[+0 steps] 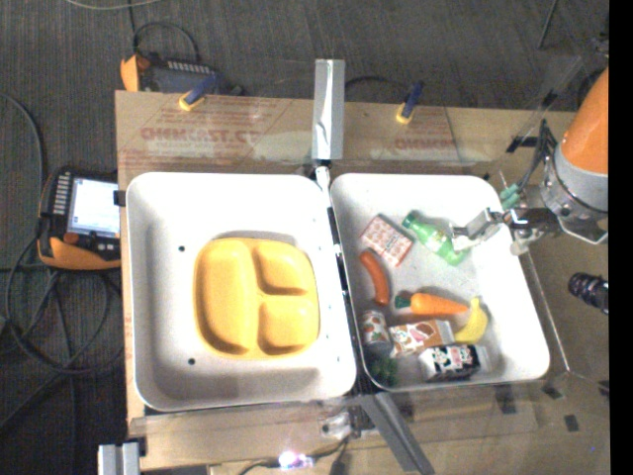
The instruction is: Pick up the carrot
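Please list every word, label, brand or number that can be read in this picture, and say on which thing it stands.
None can be read for certain.
Cardboard sheet: red print, upside down and too faint.
Pink packet: too small.
Two cartons: print too blurred.
Handheld screen: glare, no text legible.

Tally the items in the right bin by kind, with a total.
Toy produce and sausage: 4 – carrot, banana, sausage, dark green vegetable
Cartons and packets: 4 –
Green bottle: 1
Total: 9
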You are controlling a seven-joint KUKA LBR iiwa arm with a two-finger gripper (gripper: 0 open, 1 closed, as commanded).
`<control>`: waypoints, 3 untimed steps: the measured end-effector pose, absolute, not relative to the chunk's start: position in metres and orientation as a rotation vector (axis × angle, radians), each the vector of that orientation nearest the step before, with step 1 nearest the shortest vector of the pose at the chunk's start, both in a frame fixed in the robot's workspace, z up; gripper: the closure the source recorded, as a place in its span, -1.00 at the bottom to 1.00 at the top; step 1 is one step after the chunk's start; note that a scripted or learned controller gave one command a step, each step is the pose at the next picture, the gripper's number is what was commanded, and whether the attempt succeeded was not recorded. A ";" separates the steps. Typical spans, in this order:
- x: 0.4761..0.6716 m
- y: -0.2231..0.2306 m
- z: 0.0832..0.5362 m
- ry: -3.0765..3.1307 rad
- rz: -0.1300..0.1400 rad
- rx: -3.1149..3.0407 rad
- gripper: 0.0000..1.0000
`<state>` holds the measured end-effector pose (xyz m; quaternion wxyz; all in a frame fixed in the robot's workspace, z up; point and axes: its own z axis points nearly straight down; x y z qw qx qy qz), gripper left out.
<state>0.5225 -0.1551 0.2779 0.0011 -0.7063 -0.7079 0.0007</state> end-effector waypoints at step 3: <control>0.484 -0.116 0.199 -2.140 0.004 -2.300 1.00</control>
